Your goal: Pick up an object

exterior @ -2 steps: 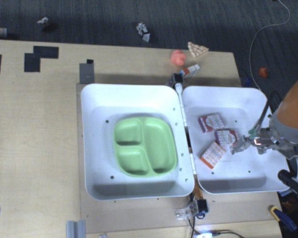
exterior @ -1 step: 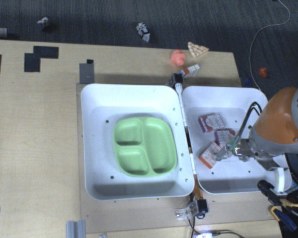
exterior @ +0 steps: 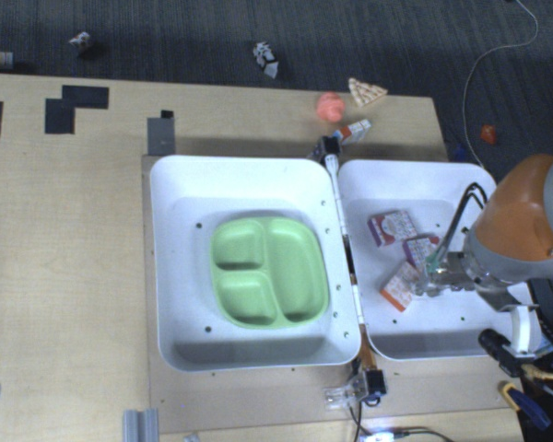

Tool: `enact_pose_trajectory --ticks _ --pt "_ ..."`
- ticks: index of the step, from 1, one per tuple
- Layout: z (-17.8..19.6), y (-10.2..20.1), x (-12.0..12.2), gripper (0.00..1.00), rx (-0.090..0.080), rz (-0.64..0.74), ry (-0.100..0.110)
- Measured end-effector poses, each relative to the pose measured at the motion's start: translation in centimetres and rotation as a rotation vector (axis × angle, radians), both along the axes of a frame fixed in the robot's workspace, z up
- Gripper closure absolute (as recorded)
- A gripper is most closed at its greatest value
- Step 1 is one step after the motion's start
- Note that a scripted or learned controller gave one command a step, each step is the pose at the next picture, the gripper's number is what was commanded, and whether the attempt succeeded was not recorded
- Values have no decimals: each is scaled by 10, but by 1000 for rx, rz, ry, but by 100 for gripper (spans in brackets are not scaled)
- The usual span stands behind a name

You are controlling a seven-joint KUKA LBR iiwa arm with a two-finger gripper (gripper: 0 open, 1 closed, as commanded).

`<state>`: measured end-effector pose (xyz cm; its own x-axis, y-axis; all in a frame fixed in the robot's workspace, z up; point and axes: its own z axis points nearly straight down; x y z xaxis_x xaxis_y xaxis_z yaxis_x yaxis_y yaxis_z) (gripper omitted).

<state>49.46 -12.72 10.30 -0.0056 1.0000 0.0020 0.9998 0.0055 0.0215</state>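
In the right white bin point(exterior: 387, 339) lie three small packets. A purple and white packet point(exterior: 392, 226) sits near the bin's middle, a darker purple one point(exterior: 418, 246) just right of it, and an orange and white packet point(exterior: 401, 288) lower down. My gripper point(exterior: 435, 279) reaches down from the arm's orange band point(exterior: 525, 219) and sits right beside the orange and white packet, at its right end. The dark purple packet lies just above the gripper.
The left white bin point(exterior: 180, 339) holds a green divided tray point(exterior: 267, 270). On the bench behind the bins lie a pink ball point(exterior: 330, 107), a wedge-shaped toy point(exterior: 367, 91) and a small tube point(exterior: 354, 132). Cables and clips sit at the bins' front edge.
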Motion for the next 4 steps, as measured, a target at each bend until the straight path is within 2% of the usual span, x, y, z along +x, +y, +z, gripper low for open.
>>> enact_pose_trajectory --ticks 1,2,3,4 --pt "0 -1 0 0 -1 -1 0" --pt "11 1 2 100 1 1 -4" --pt "66 8 104 100 -2 -1 16" --pt "66 8 103 0 -3 0 18"
